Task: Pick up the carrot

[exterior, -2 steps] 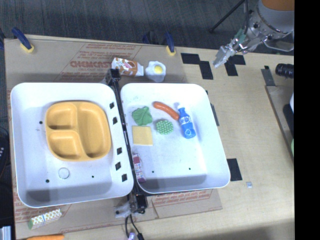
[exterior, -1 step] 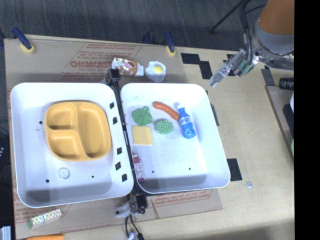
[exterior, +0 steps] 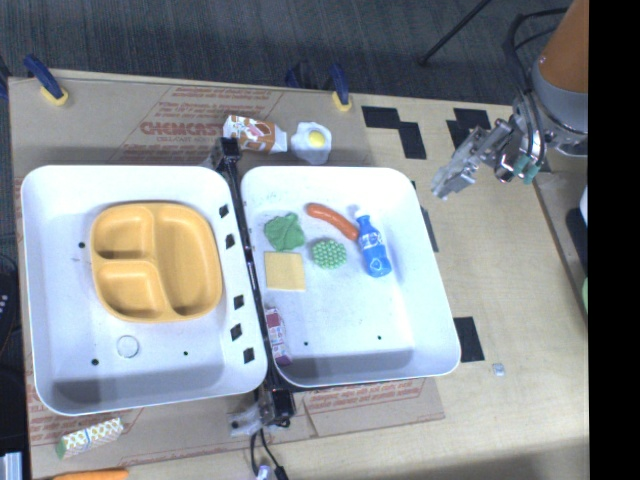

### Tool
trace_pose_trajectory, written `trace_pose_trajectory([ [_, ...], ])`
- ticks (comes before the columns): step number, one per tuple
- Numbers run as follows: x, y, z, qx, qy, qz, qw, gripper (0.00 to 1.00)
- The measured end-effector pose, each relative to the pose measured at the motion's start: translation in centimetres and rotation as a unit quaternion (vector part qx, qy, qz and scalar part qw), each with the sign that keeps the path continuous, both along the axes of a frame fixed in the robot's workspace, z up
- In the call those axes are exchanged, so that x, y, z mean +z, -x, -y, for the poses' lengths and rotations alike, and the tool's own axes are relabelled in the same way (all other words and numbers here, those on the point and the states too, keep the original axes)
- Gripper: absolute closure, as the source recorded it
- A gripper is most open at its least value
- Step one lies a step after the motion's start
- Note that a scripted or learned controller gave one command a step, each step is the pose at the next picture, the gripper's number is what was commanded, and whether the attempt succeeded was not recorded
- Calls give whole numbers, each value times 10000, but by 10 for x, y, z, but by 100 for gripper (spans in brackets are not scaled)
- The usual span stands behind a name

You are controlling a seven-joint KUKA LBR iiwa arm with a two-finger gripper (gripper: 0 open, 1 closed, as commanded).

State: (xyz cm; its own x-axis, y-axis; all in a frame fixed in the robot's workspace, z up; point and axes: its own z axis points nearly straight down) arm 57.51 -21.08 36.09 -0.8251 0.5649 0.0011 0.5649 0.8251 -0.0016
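Yellow divided tray (exterior: pixel 155 260) in left bin (exterior: pixel 40 298); blue bottle (exterior: pixel 372 247), cheese slice (exterior: pixel 285 271), lettuce (exterior: pixel 284 231) in right bin (exterior: pixel 420 308)

The arm (exterior: pixel 565 58) is cut off by the right edge, so that only its orange band and grey wrist are seen. The gripper (exterior: pixel 450 180) is blurred, and whether its fingers are apart cannot be told. At the bottom edge an orange object (exterior: pixel 92 474) is cut off; its kind cannot be made out. The wrapper (exterior: pixel 92 436) beside it is too small to be read. A packet (exterior: pixel 275 334) in the right bin (exterior: pixel 430 308) is partly hidden at the divider. The print on the box (exterior: pixel 250 133) behind the bins is too small to be read.
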Motion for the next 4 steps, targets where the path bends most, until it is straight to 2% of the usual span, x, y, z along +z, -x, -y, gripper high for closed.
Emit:
trace_pose_trajectory([
  [1,-7,99,1,849,2,3,9964,100],
  [2,156,98,0,2400,13,22,9708,100],
  [3,27,98,0,2139,2,4,9769,100],
  [4,-167,99,-26,810,-4,8,9967,100],
])
